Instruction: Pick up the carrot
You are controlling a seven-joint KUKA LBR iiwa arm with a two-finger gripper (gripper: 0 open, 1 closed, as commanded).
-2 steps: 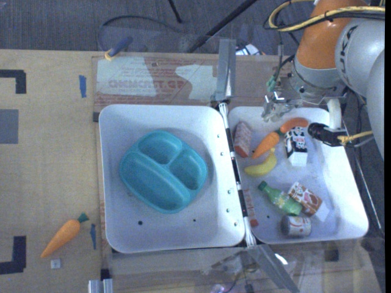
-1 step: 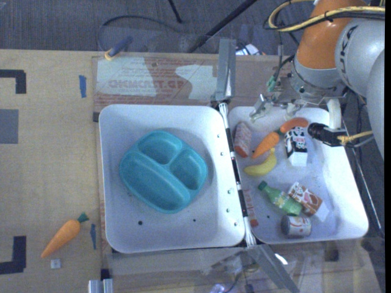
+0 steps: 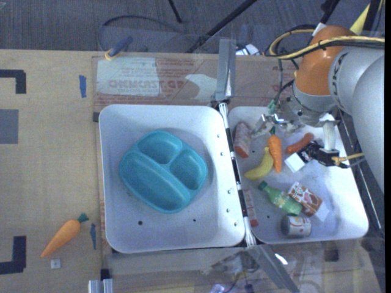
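Toy carrot (image 3: 61,237) on tabletop, outside left of blue divided plate (image 3: 164,171). Second carrot (image 3: 276,152) in right bin (image 3: 351,209), orange, tapered, upright, touching banana (image 3: 260,169), near sausage (image 3: 300,143). Gripper (image 3: 275,118) just above its top; finger state: cannot tell. Risk: crowding, grasp may catch banana or slip.

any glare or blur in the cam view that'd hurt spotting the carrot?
Camera view: soft overall, no strong glare; faint shadow under the blue divided plate; small orange carrot in the right white bin at is readable, the gripper above it blurry.
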